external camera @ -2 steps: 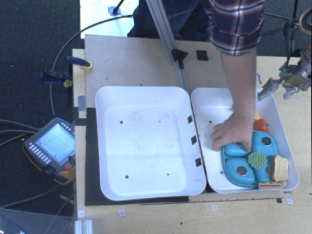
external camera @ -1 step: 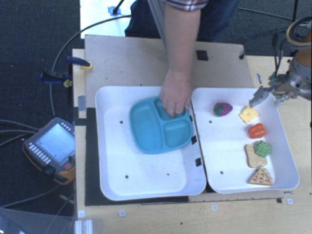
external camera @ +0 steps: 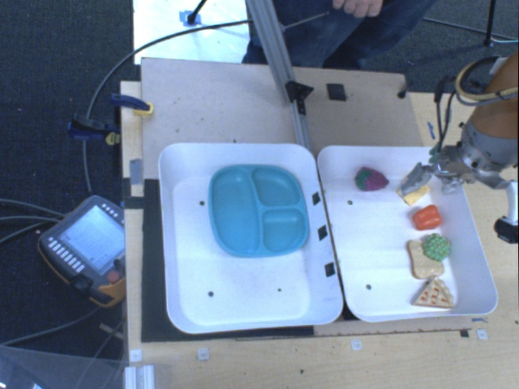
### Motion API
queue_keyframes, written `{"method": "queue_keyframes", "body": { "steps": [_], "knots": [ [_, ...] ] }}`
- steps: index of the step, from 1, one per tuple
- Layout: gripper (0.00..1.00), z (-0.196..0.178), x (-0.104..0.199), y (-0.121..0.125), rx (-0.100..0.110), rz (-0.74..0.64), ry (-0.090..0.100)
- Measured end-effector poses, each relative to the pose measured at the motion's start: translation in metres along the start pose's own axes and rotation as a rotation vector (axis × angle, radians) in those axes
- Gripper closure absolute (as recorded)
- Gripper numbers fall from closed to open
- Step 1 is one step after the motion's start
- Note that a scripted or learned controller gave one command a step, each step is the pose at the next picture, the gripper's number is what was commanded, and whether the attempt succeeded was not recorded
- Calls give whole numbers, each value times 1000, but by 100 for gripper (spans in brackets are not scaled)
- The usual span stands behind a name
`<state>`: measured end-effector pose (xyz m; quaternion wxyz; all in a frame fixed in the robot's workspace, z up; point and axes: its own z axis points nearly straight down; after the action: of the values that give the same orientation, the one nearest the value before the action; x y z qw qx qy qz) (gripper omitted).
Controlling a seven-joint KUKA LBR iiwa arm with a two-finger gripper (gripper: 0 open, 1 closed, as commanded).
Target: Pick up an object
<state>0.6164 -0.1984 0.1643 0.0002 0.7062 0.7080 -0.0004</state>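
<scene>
Two shallow white bins sit side by side on the table [external camera: 227, 104]. Left bin [external camera: 182, 217]: one blue divided plate [external camera: 258, 210] with three compartments, lying flat toward the bin's upper middle. Right bin [external camera: 381, 290]: six toy food items along its right half. A dark red and green piece [external camera: 371, 179] lies near the upper middle. A pale yellow block [external camera: 416, 193] lies just to its right, at the tip of the tool [external camera: 423, 177]. Below it, an orange-red piece [external camera: 426, 217]; then a green bumpy piece [external camera: 437, 246] resting against a tan slice [external camera: 422, 262]; lowest, a tan triangular wedge [external camera: 433, 294] near the bin's lower right corner. The arm [external camera: 486, 136] reaches in from the right, tool low over the bin's upper right area; whether its fingers are apart or closed, or clasp the yellow block, cannot be told. Off the table to the left, a handheld control pendant [external camera: 85, 250] lies on the floor.
</scene>
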Motion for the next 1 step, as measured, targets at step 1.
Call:
{"method": "queue_keyframes", "body": {
  "steps": [1],
  "knots": [
    [0, 46, 6, 8, 0, -4, 0]
  ]
}}
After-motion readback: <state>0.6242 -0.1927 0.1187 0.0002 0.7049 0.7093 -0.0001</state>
